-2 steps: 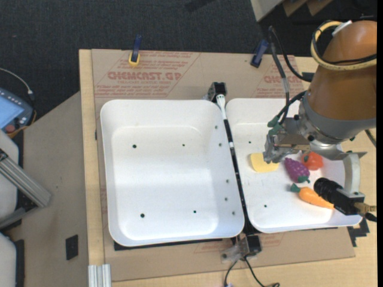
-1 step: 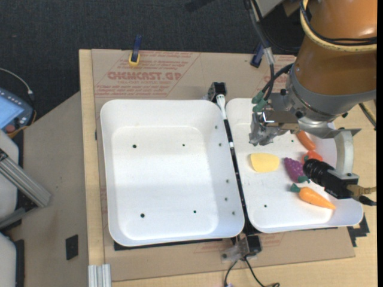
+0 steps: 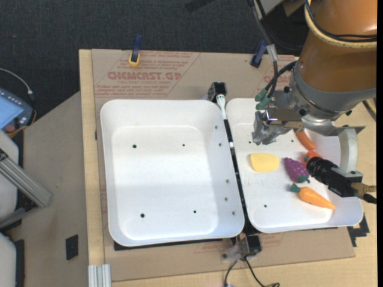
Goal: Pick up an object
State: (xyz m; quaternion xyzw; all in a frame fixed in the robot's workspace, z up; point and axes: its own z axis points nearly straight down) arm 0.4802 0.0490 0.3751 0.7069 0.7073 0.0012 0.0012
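My gripper (image 3: 262, 137) hangs over the upper left part of the right bin (image 3: 281, 217), under the grey and orange arm. Just below it a flat yellow piece (image 3: 264, 162) lies on the bin floor, apart from the gripper. A purple bunch of grapes (image 3: 295, 169) sits to the right of the yellow piece. An orange carrot with a green top (image 3: 314, 197) rests near the bin's front right. Another orange carrot (image 3: 304, 140) lies partly hidden by the arm.
The left bin (image 3: 119, 220) stands beside the right one, with a black divider strip (image 3: 230, 148) between them. A black cylindrical part (image 3: 329, 175) juts over the right bin's right side. Brown cardboard (image 3: 149, 73) underlies both bins.
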